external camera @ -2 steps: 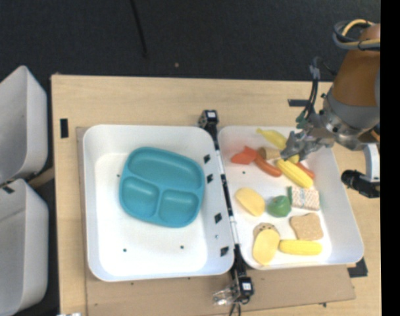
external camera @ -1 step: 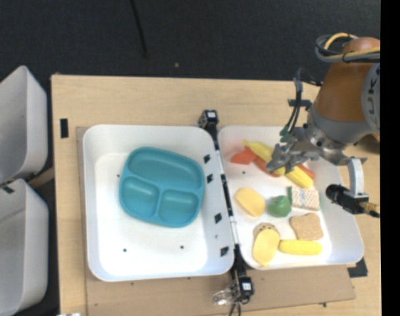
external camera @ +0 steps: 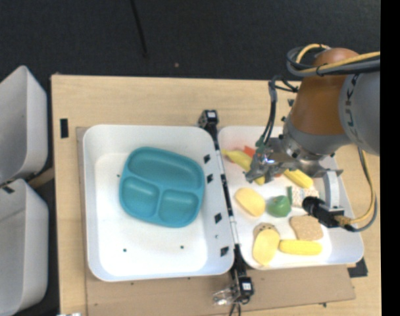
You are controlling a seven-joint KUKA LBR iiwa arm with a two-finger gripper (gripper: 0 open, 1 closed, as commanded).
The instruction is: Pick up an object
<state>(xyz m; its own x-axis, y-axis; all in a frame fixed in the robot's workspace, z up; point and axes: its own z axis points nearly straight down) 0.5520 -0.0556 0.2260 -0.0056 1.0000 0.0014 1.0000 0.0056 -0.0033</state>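
The right bin holds several toy foods. A yellow banana-like piece and a small red piece lie at its far left. Nearer the front are a yellow lemon, a green piece, a brown bread slice, a yellow pear shape and a yellow banana. My gripper hangs low over the bin's left half, just right of the banana-like piece and above the lemon. A yellow corn-like piece lies partly under the wrist. Nothing is visibly held.
The left bin holds a teal divided plate. A ridge with black clips separates the bins. The arm's orange band and cables cover the right bin's far side. White boxes stand off the bench to the left.
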